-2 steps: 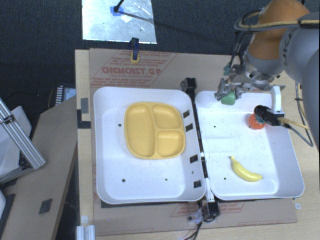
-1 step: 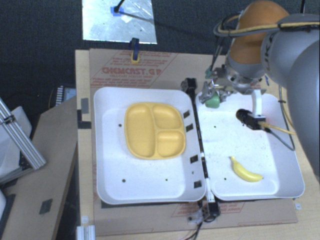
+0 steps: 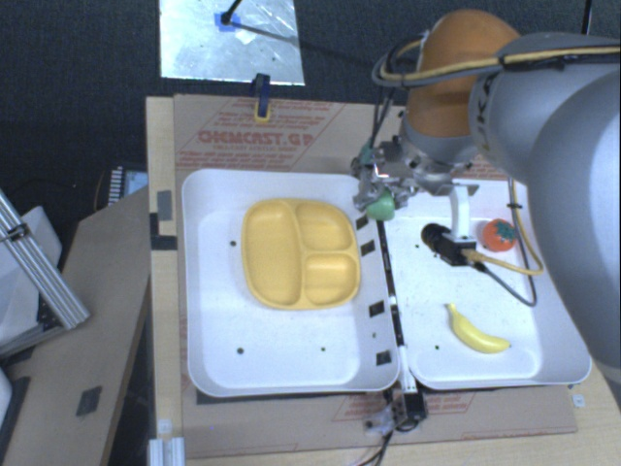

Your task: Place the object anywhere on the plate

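A yellow plate (image 3: 296,253) with three compartments lies in the left bin (image 3: 218,357). My gripper (image 3: 375,200) hangs over the divide between the two bins, just right of the plate's far right corner. A small green object (image 3: 381,206) sits between its fingertips, and the fingers are shut on it. The grey arm with its orange band (image 3: 456,66) comes in from the right and hides the far part of the right bin.
In the right bin (image 3: 543,357) lie a yellow banana (image 3: 475,334) near the front and a red fruit with a green top (image 3: 499,234) at the right. A black cylinder (image 3: 444,244) on a white bracket, with a yellow cable, hangs from the arm.
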Robot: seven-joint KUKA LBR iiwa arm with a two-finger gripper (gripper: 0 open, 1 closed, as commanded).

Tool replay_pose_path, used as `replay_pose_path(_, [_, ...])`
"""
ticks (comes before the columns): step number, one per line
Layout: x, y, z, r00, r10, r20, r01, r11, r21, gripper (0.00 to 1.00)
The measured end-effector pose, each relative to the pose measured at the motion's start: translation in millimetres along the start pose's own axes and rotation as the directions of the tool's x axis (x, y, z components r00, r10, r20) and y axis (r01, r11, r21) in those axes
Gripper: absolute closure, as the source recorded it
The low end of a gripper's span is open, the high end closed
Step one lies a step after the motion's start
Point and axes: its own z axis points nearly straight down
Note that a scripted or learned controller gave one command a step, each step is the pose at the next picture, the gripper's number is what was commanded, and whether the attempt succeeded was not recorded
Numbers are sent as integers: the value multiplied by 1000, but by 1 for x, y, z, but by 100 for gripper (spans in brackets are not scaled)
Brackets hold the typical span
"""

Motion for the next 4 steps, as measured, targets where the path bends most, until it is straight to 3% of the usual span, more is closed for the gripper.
replay_pose_path(2, [87, -15, -27, 1000, 0, 0, 0, 1000, -3, 100])
replay_pose_path(3, [113, -22, -15, 1000, 2, 2, -2, 1000, 0, 100])
replay_pose_path(4, [112, -21, -15, 1000, 4, 2, -4, 1000, -1, 0])
